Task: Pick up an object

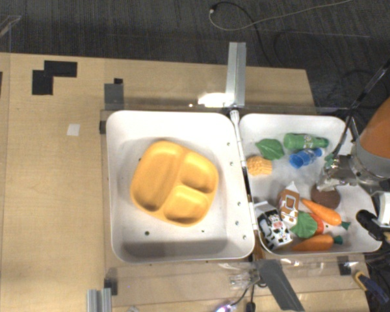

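Left bin (117,194): one yellow divided tray (174,182), well away from the arm. Right bin (292,123): small toys crowded together. Arm (385,138) enters from the right, over this bin's right half. Gripper (330,174) low above a brown round piece (327,196); cannot tell how it stands, nothing seen held. Brown piece sits just below the tool, nearest candidate. Carrot (325,212) lies beside it, long axis running down-right. Green bottle (303,141) further up.
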### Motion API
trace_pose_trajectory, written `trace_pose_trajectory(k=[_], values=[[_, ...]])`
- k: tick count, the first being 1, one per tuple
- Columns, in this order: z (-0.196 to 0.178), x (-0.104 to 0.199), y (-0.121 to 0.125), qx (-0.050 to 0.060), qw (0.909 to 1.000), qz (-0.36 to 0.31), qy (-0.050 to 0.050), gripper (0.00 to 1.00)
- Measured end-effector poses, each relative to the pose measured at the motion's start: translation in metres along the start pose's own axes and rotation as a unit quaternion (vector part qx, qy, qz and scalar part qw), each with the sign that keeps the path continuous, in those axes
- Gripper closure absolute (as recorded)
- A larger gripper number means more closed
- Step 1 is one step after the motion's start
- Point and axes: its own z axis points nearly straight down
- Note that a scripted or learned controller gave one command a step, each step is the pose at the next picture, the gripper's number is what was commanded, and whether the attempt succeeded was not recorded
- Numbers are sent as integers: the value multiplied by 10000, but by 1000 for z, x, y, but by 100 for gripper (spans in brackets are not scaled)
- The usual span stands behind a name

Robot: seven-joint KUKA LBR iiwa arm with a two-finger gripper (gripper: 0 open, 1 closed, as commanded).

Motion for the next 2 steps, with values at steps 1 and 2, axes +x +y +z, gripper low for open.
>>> trace_pose_trajectory(k=[1, 2], values=[[-16, 24, -3, 109, 9990, -433, -12, 100], [-16, 23, -3, 109, 9990, -432, -12, 0]])
